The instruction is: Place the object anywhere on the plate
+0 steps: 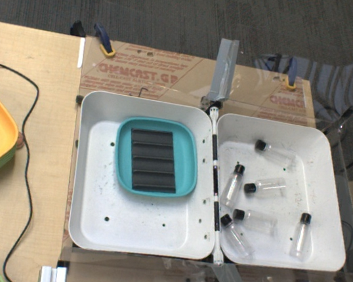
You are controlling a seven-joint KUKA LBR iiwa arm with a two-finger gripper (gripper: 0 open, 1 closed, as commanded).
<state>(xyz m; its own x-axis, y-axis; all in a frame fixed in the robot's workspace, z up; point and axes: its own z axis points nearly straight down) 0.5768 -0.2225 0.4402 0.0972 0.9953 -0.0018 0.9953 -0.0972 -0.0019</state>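
No transfer is complete: the teal plate in the left bin carries only its dark ribbed insert, the clear vials lie at 3 o'clock in the right bin, and the gripper's state cannot be told.

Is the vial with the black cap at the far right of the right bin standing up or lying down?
Lying down. The vial rests on its side on the right bin floor, cap toward the far edge.
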